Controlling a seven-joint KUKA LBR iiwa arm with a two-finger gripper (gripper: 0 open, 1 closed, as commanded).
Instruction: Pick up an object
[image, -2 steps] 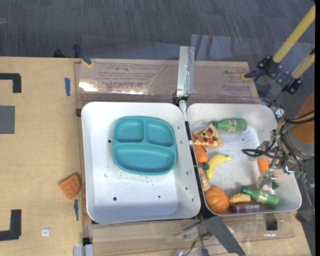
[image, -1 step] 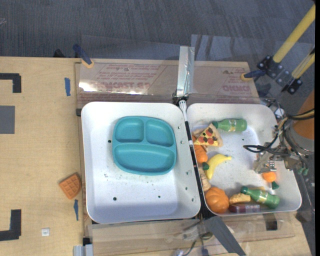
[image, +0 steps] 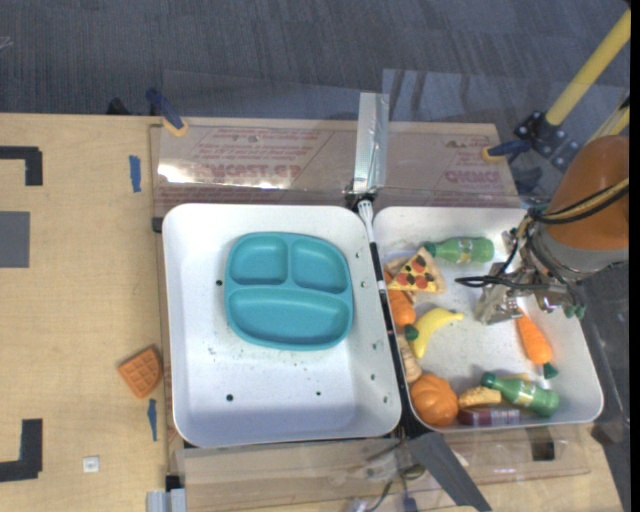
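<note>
Hand (image: 500, 305) low over the right bin (image: 590, 400), beside a carrot (image: 535, 340).

Whether it is clenched or released cannot be told; nothing shows in its grip. Around it lie a green bottle (image: 462, 249), a pizza slice (image: 416, 272), a banana (image: 433, 326), an orange pumpkin (image: 434, 397) and a second bottle (image: 522, 392). A teal divided plate (image: 290, 290) sits in the left bin (image: 190, 400). On the surface (image: 70, 250), left of the bins, lies a waffle (image: 141, 371).

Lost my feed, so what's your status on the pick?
Gripper low in right bin, nothing seen held. Toy carrot beside it. Banana, bottles nearby.
</note>
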